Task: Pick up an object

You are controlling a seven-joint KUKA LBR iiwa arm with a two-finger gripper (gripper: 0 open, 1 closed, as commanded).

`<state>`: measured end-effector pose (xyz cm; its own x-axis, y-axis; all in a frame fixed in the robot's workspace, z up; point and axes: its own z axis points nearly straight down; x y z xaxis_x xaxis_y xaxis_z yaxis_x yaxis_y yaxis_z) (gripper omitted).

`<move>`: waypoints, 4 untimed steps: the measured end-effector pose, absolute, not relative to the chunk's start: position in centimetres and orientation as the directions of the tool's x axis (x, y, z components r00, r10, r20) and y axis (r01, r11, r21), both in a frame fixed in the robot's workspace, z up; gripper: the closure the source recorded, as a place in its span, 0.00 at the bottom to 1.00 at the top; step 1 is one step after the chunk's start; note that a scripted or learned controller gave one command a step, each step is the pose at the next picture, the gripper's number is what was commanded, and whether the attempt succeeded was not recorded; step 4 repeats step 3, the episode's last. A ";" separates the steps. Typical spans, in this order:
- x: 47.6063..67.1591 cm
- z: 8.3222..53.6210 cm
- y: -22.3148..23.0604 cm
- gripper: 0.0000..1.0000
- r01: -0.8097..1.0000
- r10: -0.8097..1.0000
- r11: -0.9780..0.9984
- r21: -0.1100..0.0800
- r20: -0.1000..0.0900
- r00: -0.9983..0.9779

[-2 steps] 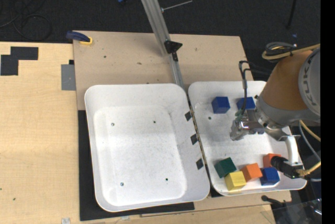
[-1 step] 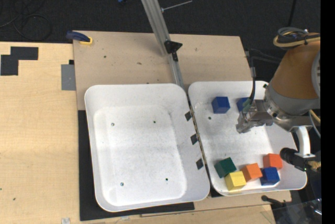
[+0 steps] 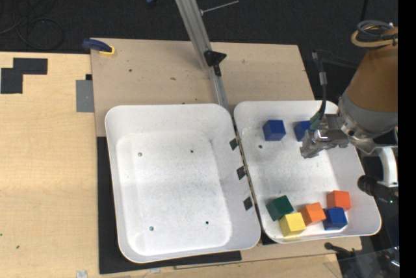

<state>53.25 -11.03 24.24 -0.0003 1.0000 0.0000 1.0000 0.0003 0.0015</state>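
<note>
The counter (image 3: 162, 72) is pale wood and carries two shallow white bins side by side, filling the lower middle of the frame. The left bin (image 3: 130, 127) is the larger in the picture. The right bin (image 3: 260, 166) holds all the blocks.

The arm (image 3: 374, 85) comes in from the right edge, orange above grey, and ends in the tool (image 3: 312, 145), which hangs over the upper right part of the right bin. Whether the tool is released or clenched cannot be told from this slant.

There are seven blocks, three blue, two orange, one green and one yellow. A blue block (image 3: 274, 130) lies to the left of the tool, near it but apart. A second blue block (image 3: 301, 130) sits just beside the tool at its upper left, partly hidden by it; contact cannot be judged. The other five cluster in the lower right corner of the bin, well below the tool: a green block (image 3: 280, 207), a yellow block (image 3: 292, 223), an orange block (image 3: 314, 212), a second orange block (image 3: 338, 199) and a third blue block (image 3: 335, 217).
</note>
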 end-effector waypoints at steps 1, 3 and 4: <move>53.2 25.0 -5.6 1.00 1.000 1.000 0.004 -0.002 0.003 -0.004; 53.0 22.5 4.5 1.00 1.000 1.000 0.004 -0.007 0.002 -0.004; 53.0 22.5 4.5 1.00 1.000 1.000 0.004 -0.007 0.002 -0.004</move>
